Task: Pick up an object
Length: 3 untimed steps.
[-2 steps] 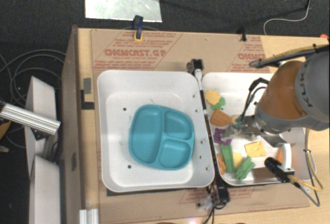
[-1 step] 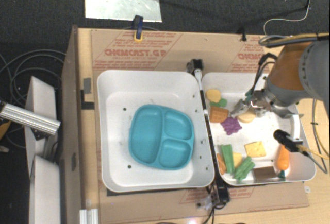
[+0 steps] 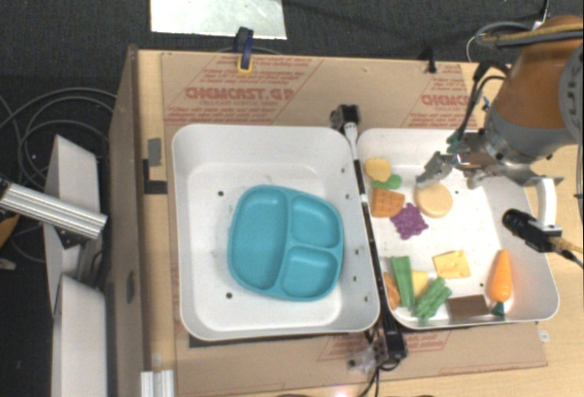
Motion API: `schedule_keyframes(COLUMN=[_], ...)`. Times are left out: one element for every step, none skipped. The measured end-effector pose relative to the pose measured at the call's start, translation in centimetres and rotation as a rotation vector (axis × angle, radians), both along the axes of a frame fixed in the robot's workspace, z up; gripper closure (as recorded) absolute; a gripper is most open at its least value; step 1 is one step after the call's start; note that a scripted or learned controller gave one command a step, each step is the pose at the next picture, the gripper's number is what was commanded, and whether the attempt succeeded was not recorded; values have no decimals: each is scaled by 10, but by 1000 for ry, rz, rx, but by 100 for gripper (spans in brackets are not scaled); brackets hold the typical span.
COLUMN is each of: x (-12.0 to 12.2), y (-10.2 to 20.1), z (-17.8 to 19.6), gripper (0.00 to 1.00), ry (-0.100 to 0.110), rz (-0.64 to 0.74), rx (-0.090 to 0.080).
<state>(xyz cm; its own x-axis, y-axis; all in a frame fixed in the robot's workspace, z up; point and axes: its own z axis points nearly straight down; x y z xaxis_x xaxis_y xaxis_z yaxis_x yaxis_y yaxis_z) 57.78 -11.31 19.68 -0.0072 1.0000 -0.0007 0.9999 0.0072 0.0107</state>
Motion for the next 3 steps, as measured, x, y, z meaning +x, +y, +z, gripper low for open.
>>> schedule_keyframes(x=[-1,-39,25], y=[0,7,2], z=[-97,-113,-84], gripper=[0,0,0], ry=[0,13,1], rz=[-4,-6,-1], rx=[-1,1,-1])
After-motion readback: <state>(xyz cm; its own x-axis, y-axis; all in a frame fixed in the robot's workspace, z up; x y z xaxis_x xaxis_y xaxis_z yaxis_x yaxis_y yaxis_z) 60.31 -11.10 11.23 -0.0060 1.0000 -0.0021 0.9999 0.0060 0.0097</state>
